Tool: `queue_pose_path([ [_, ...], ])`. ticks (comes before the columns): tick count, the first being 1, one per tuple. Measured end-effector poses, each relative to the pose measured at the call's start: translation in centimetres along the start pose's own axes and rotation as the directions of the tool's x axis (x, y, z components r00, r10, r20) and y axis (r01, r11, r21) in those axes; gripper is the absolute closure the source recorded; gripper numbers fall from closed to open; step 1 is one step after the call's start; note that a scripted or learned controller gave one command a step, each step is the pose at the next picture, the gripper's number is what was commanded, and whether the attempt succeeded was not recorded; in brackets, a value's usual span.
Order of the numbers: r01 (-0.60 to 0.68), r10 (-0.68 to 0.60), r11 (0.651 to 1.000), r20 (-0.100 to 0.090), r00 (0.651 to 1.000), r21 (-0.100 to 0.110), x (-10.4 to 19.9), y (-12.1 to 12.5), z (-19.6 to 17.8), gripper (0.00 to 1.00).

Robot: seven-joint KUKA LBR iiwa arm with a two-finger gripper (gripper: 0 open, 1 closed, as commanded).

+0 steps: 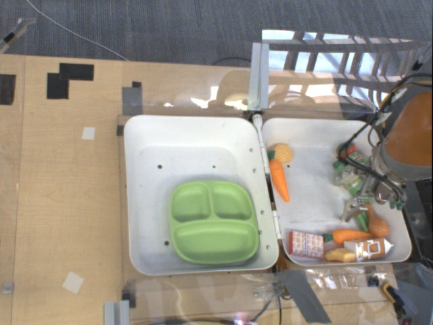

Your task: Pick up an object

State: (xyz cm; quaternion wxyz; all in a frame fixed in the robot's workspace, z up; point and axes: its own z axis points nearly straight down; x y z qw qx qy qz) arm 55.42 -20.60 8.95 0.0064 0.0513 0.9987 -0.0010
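My gripper point(354, 210) hangs low in the right bin point(318, 181), near its right wall, under the grey wrist with the orange band point(411, 135). Just below it lie a small orange carrot point(349, 235), a green piece point(364, 219) and a round orange item point(379, 227). Nothing shows clearly held in the gripper. A longer carrot point(279, 179) and a yellowish round item point(282, 153) lie by the bin's left wall. Along the front wall sit a red and white carton point(308, 244), a yellow piece point(340, 254) and a small white bottle point(371, 249).
The left bin point(145, 181) holds a green divided plate point(214, 221) towards its front. A metal frame point(338, 53) stands behind the right bin. Cables and wrist hardware point(352, 158) crowd the right bin's far right corner.
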Motion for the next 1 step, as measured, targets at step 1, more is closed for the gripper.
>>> queue_pose_path([
  [1,-0.067,0.067,0.998,-0.001,0.998,-0.004,-7.58,5.72,0.22,0.0],
])
